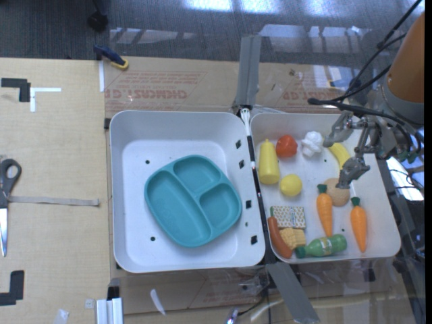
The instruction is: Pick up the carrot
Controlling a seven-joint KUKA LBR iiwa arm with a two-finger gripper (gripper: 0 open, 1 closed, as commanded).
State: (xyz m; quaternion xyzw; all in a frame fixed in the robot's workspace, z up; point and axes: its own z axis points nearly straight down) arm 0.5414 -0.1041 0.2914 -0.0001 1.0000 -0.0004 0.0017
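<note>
Two-finger metal gripper (351, 150): jaws spread, holding nothing. Two orange tapered plastic carrots (325, 210) (358, 227) lie just below the jaws, unlifted; pick not begun.

**Bright, even light with a few hot spots**

You get a well-lit scene from overhead. Pale window-like patches of light fall across the dark floor (223, 5) at the top. The two white bins (128, 201) run close to overexposed, so their walls lose detail. Shadows are soft and short under the teal plate (192, 201). Sharpness is moderate overall; the orange arm band (413, 66) at the right edge looks blurred and soft.
</note>
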